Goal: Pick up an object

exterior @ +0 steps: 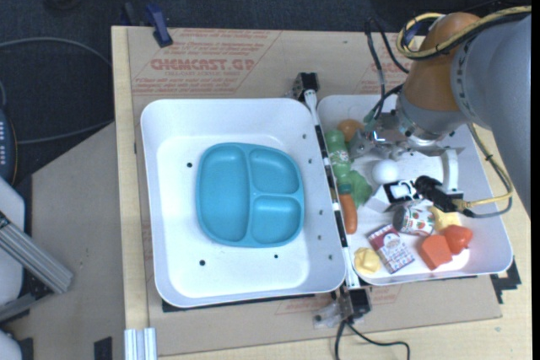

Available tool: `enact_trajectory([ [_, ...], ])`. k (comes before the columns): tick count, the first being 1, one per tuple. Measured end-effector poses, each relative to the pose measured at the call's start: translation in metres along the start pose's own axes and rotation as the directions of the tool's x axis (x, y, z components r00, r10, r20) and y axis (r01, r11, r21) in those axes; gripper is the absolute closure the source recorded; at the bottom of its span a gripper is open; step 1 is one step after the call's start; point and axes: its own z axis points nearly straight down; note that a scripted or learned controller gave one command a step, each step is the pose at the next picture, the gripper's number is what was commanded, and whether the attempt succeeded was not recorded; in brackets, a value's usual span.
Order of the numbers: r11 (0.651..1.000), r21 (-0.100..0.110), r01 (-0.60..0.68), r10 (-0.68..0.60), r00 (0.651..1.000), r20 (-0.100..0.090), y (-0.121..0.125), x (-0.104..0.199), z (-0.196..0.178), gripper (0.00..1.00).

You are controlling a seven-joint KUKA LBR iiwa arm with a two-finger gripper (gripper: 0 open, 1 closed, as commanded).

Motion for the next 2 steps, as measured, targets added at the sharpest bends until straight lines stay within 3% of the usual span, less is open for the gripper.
enact_trajectory([
  [1,0.999,0.048,-0.005,0.006,1.000,-0.006,0.042,0.000,0.005,0.00],
  [2,1.000,0.005,-0.003,0.003,1.000,0.000,-0.036,-0.059,0.001,0.00],
])
